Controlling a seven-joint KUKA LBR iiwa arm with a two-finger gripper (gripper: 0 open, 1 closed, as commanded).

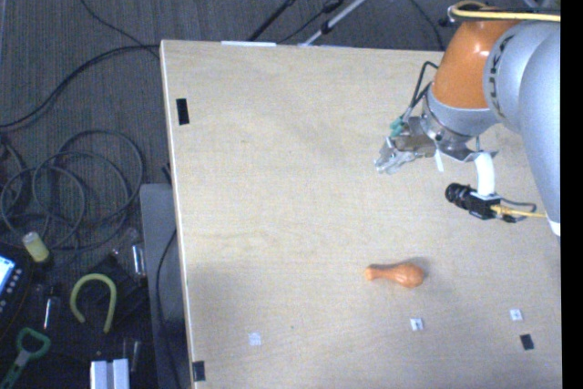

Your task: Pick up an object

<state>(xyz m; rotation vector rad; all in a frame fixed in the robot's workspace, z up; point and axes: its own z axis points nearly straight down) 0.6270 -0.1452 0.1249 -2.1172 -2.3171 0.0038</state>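
Note:
An orange, gourd-shaped object (396,274) lies on its side on the tan bench top (273,196), toward the lower right. My gripper (390,159) hangs over the bench at the right, below the arm's orange band (465,73). It is well above the orange object in the view and apart from it. Nothing shows in the gripper.
A black cylinder with a yellow cable (469,196) sticks out beside the wrist. Small white tags (416,323) and black marks (182,111) dot the bench. The bench's left edge (173,196) drops to a floor with cables and tools; tripod legs cross the top.

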